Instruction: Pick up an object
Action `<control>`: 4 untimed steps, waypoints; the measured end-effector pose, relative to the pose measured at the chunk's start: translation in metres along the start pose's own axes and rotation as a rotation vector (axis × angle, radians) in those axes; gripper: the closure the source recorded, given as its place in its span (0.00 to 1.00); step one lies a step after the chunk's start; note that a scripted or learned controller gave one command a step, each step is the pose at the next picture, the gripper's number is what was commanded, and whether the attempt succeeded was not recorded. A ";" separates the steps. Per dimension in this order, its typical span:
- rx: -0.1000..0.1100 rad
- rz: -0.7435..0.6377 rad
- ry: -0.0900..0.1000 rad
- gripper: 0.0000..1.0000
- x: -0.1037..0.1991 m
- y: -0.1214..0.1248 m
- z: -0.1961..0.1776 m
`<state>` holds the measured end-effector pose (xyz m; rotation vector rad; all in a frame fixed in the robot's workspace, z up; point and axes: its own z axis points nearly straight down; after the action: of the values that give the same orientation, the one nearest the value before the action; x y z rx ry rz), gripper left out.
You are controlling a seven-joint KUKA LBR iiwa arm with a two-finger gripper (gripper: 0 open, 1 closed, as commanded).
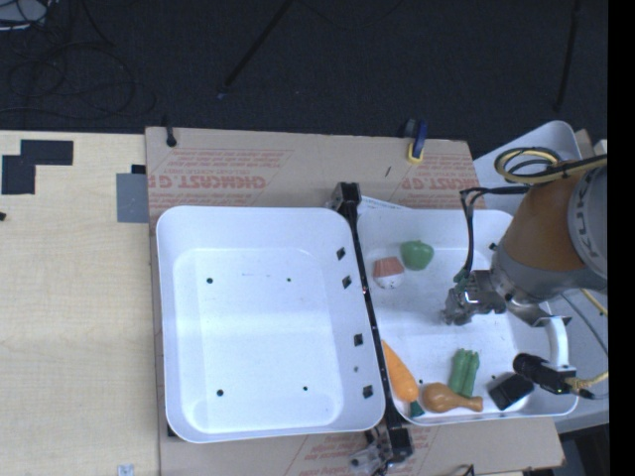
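I see my claw low over the bare floor of the right bin, near its middle, but from this angle I cannot tell how it is set, and nothing shows in its grip. Up-left of it lie a green pepper and, just beside that, a small red-and-white piece. Below it a green vegetable stands near a tan gourd, with an orange carrot along the bin's left wall; the left bin sits beside it on the tabletop.
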<state>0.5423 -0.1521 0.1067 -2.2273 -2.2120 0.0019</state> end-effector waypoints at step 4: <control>0.001 -0.011 0.002 1.00 0.196 0.043 -0.080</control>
<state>0.5868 0.0436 0.1870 -2.2137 -2.2230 0.0013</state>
